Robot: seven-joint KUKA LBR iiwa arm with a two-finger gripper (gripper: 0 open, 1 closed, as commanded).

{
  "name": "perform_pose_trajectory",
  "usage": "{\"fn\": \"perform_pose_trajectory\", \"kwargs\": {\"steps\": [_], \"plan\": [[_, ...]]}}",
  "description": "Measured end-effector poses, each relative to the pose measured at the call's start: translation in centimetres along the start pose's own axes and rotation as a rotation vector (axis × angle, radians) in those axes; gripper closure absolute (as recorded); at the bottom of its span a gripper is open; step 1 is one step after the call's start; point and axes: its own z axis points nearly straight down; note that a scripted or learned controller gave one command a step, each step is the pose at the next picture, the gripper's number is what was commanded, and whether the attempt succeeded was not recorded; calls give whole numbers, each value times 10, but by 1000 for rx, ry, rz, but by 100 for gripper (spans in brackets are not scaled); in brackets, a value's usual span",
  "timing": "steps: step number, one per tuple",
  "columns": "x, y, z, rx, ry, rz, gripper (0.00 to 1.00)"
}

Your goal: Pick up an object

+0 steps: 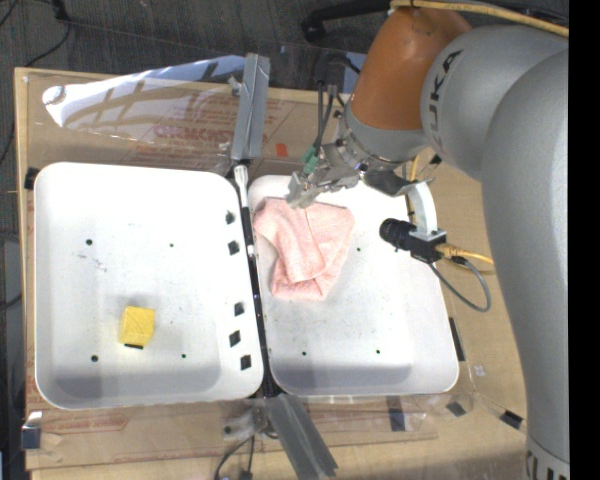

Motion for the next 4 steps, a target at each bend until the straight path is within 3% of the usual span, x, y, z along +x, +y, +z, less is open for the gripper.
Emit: {"fn": "perform_pose_trajectory", "kwargs": {"steps": [1, 2, 3, 4], "plan": [[-11, -22, -63, -6, -6, -437, 100], [-9, -91, -58, -3, -4, -838, 100], [-31, -6, -18, -3, -3, -442, 100], [-23, -40, 48, -2, -2, -646, 100]]}}
